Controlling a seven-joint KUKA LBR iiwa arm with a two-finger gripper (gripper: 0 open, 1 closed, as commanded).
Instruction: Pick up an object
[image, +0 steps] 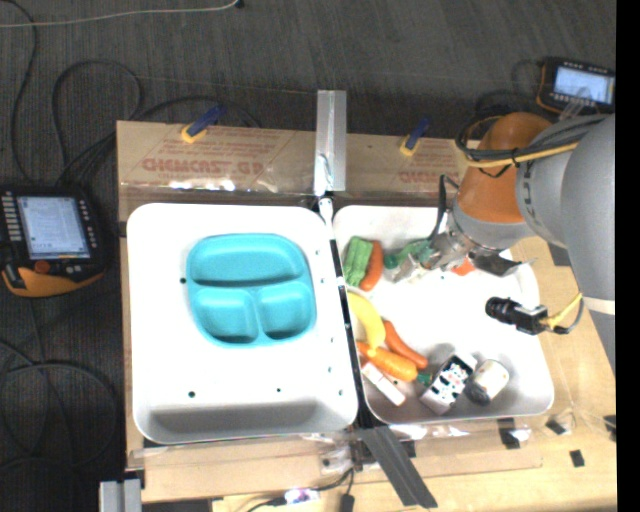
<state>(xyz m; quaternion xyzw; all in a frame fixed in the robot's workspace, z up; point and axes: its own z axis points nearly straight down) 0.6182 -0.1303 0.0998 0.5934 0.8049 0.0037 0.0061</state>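
Two white plastic bins (150, 330) sit on a cardboard-covered bench over dark carpet. The gripper (428, 255) hangs low in the right bin, its grip hidden from view. Just left of it lies a green toy vegetable (356, 258), long axis near upright, beside an orange carrot (373, 268).

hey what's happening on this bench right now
A grey robot arm with an orange band reaches into the right white bin, its gripper low near the back among a green toy piece and a green and orange vegetable toy. More toys, including a yellow banana and orange carrots, lie along the bin's front left. The left white bin holds a turquoise divided plate.
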